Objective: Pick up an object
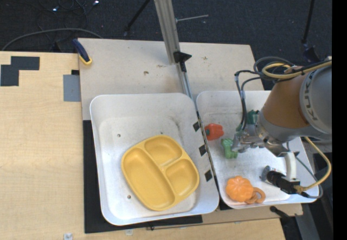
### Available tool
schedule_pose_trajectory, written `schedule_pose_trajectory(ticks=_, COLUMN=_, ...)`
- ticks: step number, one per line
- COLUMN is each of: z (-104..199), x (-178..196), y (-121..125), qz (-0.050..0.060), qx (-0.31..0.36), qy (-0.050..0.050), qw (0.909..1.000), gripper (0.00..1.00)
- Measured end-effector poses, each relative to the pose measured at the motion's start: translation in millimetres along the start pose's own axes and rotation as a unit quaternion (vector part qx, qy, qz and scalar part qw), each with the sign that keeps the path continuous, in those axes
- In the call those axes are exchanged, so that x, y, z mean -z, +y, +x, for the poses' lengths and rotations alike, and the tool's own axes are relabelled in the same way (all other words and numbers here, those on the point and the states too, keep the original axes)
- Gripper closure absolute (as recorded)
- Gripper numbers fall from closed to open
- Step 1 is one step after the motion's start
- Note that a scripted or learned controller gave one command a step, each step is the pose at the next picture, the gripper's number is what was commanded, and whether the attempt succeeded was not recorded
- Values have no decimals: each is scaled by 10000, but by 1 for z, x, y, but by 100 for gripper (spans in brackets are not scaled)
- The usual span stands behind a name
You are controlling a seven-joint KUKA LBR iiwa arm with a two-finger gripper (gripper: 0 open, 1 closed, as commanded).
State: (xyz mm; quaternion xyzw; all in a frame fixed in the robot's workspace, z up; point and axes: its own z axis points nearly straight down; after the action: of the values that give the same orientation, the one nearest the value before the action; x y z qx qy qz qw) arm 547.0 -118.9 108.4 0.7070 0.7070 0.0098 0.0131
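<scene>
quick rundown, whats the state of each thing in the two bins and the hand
yellow divided plate: lying flat in the left bin, right way up, nothing in its compartments
red object: resting at the right bin's left wall, untouched
green object: in the right bin, right at the hand
orange object: lying near the right bin's front edge, apart from the hand
hand: low in the right bin at the green object

bench [135, 65]: light wood | bears 2 white bins: left bin [103, 125], right bin [217, 98]
</scene>
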Motion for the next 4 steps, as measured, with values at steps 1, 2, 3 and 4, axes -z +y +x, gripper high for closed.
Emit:
schedule_pose_trajectory(ticks=1, z=2, x=63, y=1, qz=136, qx=7, qy=20, qw=9999, gripper=100)
schedule_pose_trajectory(ticks=2, z=6, x=125, y=8, qz=137, qx=8, qy=19, qw=9999, gripper=100)
schedule_pose_trajectory(ticks=3, z=4, x=167, y=10, qz=149, qx=5, qy=20, qw=9999, gripper=100)
schedule_pose_trajectory(ticks=4, z=51, x=167, y=-2, qz=179, qx=20, qy=35, qw=9998, gripper=100)
